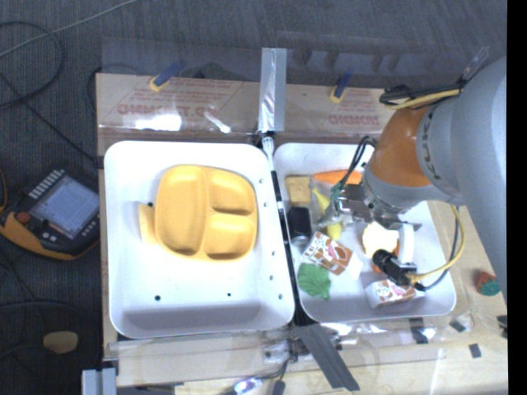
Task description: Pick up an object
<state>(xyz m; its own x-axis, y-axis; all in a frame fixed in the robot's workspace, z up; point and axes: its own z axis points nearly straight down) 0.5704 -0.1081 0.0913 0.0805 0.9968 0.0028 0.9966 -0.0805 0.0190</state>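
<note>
the hand [350,206] hung low in the right bin [440,303]; whether it was closed, i couldn't tell. the carton [328,253] looked light, crushable; best gripped across its flat sides.

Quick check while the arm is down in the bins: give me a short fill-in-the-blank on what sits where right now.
1. The yellow divided tray lies in the ____ bin.
2. The arm reaches down over the ____ bin.
3. The green object lies near the right bin's ____ edge in the camera view.

Missing words: left; right; left
</note>
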